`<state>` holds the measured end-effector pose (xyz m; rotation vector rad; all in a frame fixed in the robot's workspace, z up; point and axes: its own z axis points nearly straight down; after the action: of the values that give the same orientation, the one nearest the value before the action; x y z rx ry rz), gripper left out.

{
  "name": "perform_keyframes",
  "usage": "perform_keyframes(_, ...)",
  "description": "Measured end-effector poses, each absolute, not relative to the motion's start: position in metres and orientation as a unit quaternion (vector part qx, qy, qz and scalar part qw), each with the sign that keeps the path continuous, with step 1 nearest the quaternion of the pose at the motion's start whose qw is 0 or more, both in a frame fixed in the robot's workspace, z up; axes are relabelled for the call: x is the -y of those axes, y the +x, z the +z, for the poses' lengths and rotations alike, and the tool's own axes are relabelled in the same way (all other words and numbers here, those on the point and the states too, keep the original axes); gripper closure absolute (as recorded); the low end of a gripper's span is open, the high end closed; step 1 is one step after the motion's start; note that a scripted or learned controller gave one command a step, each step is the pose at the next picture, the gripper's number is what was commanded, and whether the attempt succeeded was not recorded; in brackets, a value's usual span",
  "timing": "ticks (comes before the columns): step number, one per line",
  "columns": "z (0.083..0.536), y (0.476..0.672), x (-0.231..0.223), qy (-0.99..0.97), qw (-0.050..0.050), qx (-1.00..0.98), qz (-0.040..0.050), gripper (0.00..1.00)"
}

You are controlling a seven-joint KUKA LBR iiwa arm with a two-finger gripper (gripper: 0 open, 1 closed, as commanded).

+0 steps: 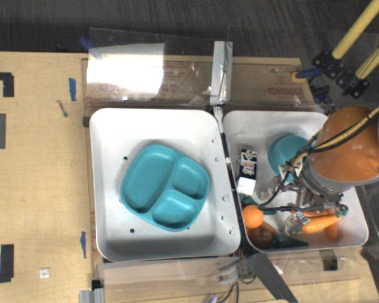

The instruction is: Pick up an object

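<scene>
My gripper (pixel 301 214) is down in the right bin (pixel 357 235), near front, over a carrot (pixel 317 225); its state I cannot tell. Orange ball (pixel 252 217) lies just left. Left bin (pixel 107 169) holds a teal divided plate (pixel 165 186).

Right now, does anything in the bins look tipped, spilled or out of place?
Nothing looks spilled or broken. The teal tray lies skewed in the left bin. The right bin is crowded, with an orange ball beside the gripper.
</scene>
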<state>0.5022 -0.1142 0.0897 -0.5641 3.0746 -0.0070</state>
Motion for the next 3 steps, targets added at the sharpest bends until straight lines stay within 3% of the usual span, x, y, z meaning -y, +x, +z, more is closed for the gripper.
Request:
perform_keyframes(1, 0.181, 0.546, 0.147, -0.095, 0.007, -0.995, -0.0019, 0.00)
perform_keyframes(2, 0.089, 0.546, 0.146, -0.077, 0.007, -0.997, -0.0014, 0.00)
perform_keyframes(3, 0.089, 0.517, 0.188, -0.293, 0.005, -0.956, -0.0029, 0.00)
